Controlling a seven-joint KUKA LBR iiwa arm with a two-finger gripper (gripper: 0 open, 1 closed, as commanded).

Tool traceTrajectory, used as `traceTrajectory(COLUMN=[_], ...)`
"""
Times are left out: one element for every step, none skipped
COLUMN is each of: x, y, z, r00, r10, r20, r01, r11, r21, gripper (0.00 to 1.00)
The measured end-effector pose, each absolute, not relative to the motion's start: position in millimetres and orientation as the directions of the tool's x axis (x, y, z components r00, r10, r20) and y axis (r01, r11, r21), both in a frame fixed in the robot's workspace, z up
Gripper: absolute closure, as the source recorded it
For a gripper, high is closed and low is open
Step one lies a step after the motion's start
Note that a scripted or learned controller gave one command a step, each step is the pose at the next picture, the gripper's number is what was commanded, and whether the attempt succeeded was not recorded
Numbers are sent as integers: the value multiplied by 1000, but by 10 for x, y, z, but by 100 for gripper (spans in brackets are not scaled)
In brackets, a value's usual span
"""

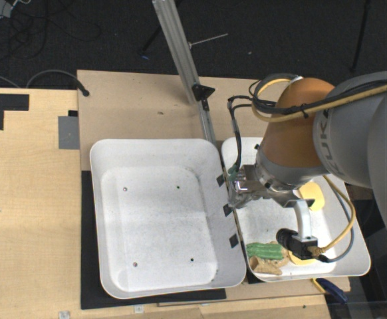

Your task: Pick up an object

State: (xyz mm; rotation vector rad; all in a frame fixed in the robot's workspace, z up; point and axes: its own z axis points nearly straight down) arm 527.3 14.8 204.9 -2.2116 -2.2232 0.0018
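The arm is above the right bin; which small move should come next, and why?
Probably lower toward the green object at the near edge of the right bin. The arm hangs over that bin, and the green object lies bare beside a tan one.

- A green object, bumpy and elongated, lies flat in the lower right of the frame, on the floor of the right bin near its front-left corner.
- A tan, lumpy object lies touching its lower edge.
- A yellow, flat object lies further up right, partly hidden by my arm.
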Motion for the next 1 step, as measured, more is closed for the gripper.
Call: traceTrajectory(x=[5253], y=[643], z=[2066], r00=[-4], r10=[1000], r20=[2], r01=[1000], r11=[4], r21=[-4], gripper=[100])
